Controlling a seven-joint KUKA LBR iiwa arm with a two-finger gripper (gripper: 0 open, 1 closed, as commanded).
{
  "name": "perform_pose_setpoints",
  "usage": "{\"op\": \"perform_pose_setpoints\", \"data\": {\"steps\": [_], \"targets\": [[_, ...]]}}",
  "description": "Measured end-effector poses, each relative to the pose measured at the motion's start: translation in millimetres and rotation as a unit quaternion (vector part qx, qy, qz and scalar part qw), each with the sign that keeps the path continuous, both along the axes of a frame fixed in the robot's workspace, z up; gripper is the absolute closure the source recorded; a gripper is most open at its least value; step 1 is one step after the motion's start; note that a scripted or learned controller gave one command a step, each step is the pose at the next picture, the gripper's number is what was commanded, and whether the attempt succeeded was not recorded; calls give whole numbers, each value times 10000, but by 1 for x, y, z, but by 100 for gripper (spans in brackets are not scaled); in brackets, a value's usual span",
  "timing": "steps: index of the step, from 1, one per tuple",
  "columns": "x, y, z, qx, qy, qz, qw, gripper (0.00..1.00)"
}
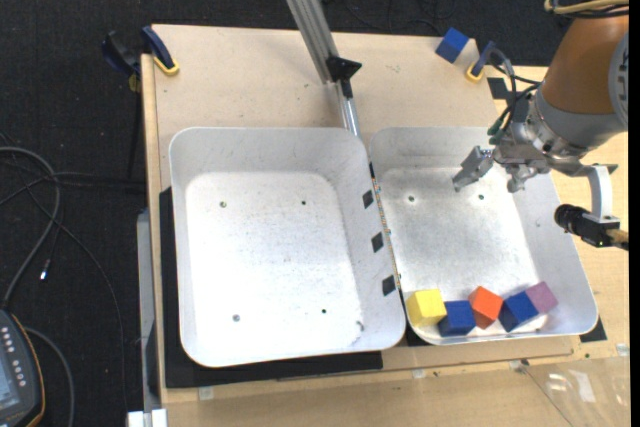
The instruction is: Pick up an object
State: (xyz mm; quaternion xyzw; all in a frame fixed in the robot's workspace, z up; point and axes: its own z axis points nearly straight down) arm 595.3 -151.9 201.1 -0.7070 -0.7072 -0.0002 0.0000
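Several small blocks lie in a row along the near edge of the right bin (455, 230): a yellow block (427, 305), a blue block (458, 317), an orange block (486, 303), a second blue block (519, 310) and a purple block (541, 296). My gripper (492, 179) hangs over the far half of that bin, well behind the blocks. Its two fingers are spread open, with nothing between them. The arm's orange band (585, 75) rises to the upper right.
The left bin (265, 235) sits beside the right one, their rims meeting in the middle. Another blue block (453, 43) rests on the bench at the back right, outside the bins. A slanted metal pole (305, 0) crosses the far side. Clamps grip the bench's back corners.
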Motion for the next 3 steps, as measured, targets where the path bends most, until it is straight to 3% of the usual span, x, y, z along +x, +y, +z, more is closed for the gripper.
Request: {"op": "perform_pose_setpoints", "data": {"steps": [1, 2, 3], "targets": [[27, -19, -12, -5, -15, 1, 10000, 0], [-20, -19, -16, -3, 15, -13, 10000, 0], [-51, -53, 96, -25, -44, -17, 10000, 0]]}}
